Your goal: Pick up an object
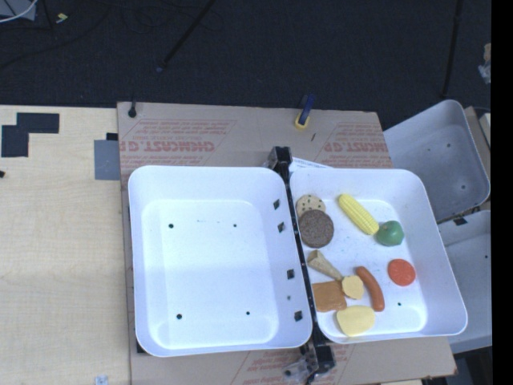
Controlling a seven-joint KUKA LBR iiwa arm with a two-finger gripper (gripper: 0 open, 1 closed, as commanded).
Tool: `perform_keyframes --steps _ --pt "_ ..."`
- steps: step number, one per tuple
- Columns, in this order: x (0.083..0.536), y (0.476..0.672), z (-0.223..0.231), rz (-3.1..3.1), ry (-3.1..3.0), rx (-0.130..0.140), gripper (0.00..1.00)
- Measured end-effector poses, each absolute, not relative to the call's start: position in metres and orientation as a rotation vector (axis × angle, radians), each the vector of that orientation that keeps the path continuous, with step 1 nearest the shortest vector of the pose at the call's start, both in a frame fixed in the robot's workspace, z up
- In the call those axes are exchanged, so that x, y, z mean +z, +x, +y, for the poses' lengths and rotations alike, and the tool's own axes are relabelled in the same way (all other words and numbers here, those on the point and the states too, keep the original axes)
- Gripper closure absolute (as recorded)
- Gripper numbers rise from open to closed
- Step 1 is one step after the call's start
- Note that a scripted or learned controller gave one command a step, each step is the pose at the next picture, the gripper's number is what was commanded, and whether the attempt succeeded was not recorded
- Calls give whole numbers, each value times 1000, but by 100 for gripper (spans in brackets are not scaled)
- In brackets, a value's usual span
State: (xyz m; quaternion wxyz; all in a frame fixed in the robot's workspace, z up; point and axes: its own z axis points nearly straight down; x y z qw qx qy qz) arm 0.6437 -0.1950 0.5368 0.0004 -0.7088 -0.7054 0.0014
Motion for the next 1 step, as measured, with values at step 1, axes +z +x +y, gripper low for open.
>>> perform_keyframes --steps 1 --pt "314 642 -191 -2208 -2210 14 100"
